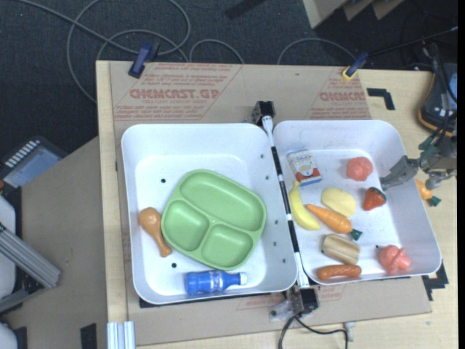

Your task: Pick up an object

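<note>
Closest to the camera, an orange sausage (338,272) is seen lying at the front wall of the right bin (420,227), with a blue bottle (212,282) at the front of the left bin (138,158). No object is held at this moment, so the pick is judged as not yet done. The most likely target is judged to be the red strawberry (373,198), which lies on the right side of the right bin, just beside the gripper (393,176) and slightly nearer to the camera. Whether the gripper is open or closed cannot be told, because it is seen small and at a slant near the bin's right wall. The strawberry is small and rounded, so it may be pushed away instead of being gripped if the descent is not centred on it. A yellow potato (338,201) is placed near its left side and a pink round fruit (359,168) behind it; these may be touched if the approach is made too far to the left. The bin wall is very near, and it may be struck by the gripper. Farther out, a carrot (330,218), a banana (301,209) and a small carton (304,166) are crowded together, where two things may be caught at once.
</note>
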You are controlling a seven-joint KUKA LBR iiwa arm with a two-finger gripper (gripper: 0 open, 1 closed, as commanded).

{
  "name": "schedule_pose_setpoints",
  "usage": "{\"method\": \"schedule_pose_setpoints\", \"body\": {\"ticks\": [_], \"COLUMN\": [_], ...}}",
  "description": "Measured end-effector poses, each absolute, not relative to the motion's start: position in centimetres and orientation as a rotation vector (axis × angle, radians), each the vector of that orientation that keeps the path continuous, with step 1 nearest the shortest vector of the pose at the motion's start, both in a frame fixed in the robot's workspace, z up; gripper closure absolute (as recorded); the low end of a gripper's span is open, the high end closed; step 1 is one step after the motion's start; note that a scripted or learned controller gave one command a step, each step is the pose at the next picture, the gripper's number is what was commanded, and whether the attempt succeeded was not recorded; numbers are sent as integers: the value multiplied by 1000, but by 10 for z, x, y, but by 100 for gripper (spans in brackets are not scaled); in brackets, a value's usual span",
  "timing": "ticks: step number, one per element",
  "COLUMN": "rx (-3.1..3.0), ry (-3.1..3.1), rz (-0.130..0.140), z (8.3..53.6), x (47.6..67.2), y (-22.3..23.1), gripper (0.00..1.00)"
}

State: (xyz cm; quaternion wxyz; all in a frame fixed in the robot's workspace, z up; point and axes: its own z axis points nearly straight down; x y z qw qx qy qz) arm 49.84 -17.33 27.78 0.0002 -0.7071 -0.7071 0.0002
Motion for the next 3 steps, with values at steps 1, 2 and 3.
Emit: {"method": "schedule_pose_setpoints", "body": {"ticks": [1,2,3], "rx": [-2220,-2221,-2223], "ry": [-2220,-2222,-2221], "rz": [1,0,-1], "z": [180,84,94], "x": [494,512,512], "y": [-143,-123,-123], "gripper": [0,0,100]}}
